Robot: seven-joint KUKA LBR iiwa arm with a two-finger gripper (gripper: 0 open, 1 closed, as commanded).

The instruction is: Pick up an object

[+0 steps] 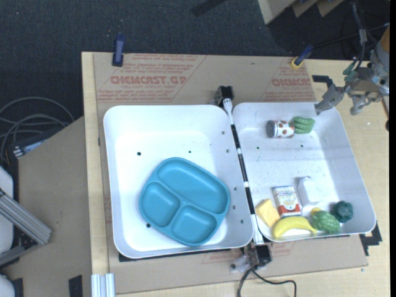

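- Your claw (342, 99) is hanging over the far right corner of the right bin (346, 142), its two fingers spread wide and gripping nothing at all.
- You're looking at the nearest pickings, a small spotted can (280, 129) lying on its side, touching a green toy (302, 124), near the bin's far wall; closing on one is likely nudging the other away.
- That can is looking round, so I'm judging it's prone to rolling out from under a pinch.
- The rest are crowding the near corner: a yellow block (267, 212), a red-and-white carton (286, 200), a banana (292, 226), a white piece (307, 189) and two green lumps (334, 216), packed tight, so fingers are risking two things or jamming.
- The blue divided plate (184, 201) is sitting in the left bin (124, 166), broad and awkward to pinch.
- The claw is hovering close to the rim, so descending here is risking a wall strike.
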